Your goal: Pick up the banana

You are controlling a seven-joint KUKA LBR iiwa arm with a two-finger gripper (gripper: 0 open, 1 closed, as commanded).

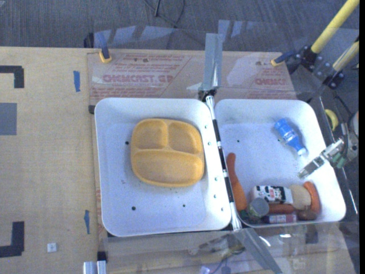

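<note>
I can't tell the banana among the clutter heaped at the right bin's (251, 110) lower edge. The gripper (323, 161) hangs at mid-right, mostly cut off; how it's set, I can't tell.

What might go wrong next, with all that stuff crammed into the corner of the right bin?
The end effector hangs by the outer wall of the right bin, so a descent might strike it. The carrot, can and white box lie packed together in the near corner, so a grab there may catch the wrong item or shove neighbours.
</note>
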